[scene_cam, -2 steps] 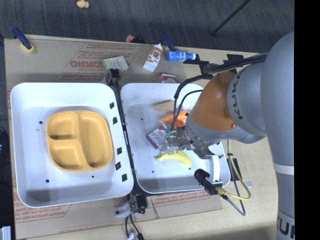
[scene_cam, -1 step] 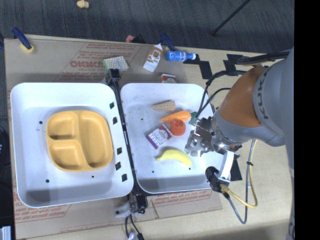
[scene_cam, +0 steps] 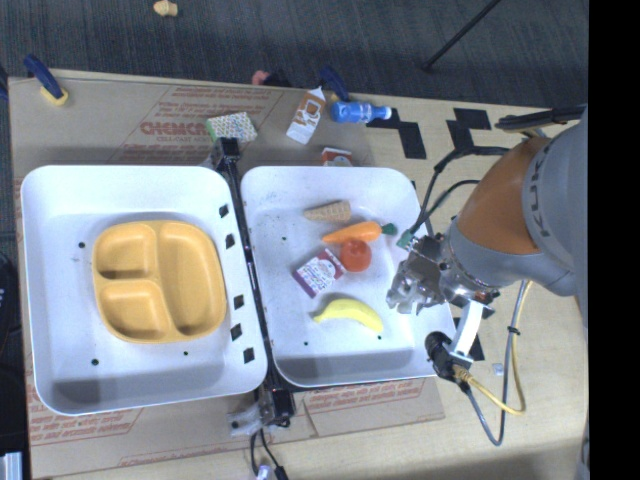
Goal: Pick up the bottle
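I judged a grab at the wrong item likely, since my gripper (scene_cam: 412, 286), its state unreadable, hung by the right bin's (scene_cam: 400, 183) three o'clock wall while the blue bottle (scene_cam: 357, 113) lay outside, toward twelve.

The grey arm (scene_cam: 530, 218) reaches in from the right, its end effector (scene_cam: 408, 288) pointing left.

arm (scene_cam: 530, 218): cut off at right; fingers (scene_cam: 405, 290): spread unclear
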`<state>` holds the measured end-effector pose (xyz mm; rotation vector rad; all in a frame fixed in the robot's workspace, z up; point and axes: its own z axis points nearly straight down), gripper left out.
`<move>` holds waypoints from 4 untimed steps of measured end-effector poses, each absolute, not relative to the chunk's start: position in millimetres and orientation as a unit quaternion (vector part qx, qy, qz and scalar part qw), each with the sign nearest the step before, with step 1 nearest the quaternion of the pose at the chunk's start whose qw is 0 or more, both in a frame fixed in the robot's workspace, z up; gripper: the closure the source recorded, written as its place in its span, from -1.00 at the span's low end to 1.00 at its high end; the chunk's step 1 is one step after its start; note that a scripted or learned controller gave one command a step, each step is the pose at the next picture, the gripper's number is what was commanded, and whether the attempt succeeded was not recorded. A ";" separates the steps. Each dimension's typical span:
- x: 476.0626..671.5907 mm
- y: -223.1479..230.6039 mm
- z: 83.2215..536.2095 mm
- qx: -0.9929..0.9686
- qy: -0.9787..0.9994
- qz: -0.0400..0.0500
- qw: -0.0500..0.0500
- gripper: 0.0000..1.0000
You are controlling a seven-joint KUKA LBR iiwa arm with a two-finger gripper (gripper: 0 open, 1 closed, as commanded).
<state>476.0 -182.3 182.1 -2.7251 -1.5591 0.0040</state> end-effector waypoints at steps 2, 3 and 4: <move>475.8 -175.4 172.0 -0.753 -0.658 0.001 0.003 1.00; 476.1 -201.7 179.9 -0.761 -0.649 0.001 0.001 1.00; 476.3 -163.4 199.2 -0.692 -0.722 0.001 0.002 1.00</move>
